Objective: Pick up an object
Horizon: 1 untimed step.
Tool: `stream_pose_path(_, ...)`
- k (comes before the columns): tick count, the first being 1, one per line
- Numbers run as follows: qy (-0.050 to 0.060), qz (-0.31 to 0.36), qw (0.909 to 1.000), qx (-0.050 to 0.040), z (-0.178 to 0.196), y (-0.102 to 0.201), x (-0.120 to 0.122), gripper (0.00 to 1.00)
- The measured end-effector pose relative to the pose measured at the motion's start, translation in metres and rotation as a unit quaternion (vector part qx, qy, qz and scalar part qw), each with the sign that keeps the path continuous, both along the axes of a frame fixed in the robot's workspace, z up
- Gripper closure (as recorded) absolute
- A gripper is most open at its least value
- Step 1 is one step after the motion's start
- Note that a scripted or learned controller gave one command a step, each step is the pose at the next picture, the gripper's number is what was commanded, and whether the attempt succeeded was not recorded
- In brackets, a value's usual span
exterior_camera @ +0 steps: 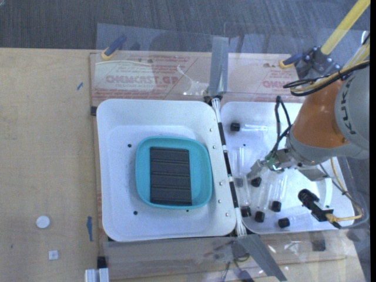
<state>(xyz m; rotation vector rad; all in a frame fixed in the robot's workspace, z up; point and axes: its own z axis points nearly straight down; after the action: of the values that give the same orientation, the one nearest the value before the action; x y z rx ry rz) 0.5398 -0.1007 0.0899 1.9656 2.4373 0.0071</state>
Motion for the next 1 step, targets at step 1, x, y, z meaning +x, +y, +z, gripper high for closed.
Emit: stream_pose_path(1,0.0,0.015,0.9999,0.001,-0.0007,-0.0017,-0.0303,0.0)
